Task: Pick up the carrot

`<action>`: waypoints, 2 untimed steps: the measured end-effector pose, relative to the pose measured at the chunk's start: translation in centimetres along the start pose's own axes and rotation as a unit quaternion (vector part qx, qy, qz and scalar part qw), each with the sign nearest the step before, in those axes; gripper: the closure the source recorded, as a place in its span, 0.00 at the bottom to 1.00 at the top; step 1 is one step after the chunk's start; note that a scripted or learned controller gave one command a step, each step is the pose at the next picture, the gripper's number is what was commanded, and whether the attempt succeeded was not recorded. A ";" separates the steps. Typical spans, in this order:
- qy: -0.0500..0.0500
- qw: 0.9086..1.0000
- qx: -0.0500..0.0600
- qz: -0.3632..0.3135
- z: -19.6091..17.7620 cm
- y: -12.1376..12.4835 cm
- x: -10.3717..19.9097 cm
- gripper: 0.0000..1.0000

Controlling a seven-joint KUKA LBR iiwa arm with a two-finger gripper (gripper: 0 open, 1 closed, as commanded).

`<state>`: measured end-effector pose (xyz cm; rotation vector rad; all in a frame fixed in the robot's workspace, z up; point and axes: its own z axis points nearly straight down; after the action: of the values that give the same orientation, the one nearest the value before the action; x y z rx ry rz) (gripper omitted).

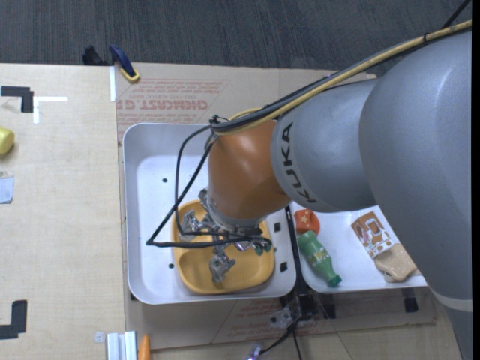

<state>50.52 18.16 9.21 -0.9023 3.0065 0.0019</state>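
Carrot first, and it's a tricky spot: nothing here reads plainly as a carrot. Best candidate is a green scrap (260, 248) on the yellow dish (259, 276), tucked tight against the wrist, which could be a leafy top with the orange body hidden under the arm. I can't confirm that.

The gripper (220, 265) is down low over the dish, in the left bin (146, 201), with black cables (180, 193) looping round it. Is the claw open or closed? Cannot tell from this angle, and nothing shows as held.

Over in the right bin (352, 280) there's an orange-red lump (306, 220), rounder than a carrot, touching a green bottle (319, 259), and a snack packet (381, 244) further right.

How would it handle? My guess is a light, stiff, smooth toy, tapered and prone to roll or squirt out of a pinch. The take would be across the thick part of the body, not the tip or the leaves. The dish's sloped wall is the risk: it could let the carrot slide off as the claw closes.
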 end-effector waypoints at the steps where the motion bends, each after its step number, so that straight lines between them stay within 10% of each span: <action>1: -0.013 1.000 0.002 0.001 -1.3 -0.1 -0.7 1.00; 2: 0.000 0.996 0.001 0.085 -7.2 4.0 -1.1 1.00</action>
<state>49.22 22.09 16.45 -0.6432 3.0723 0.0003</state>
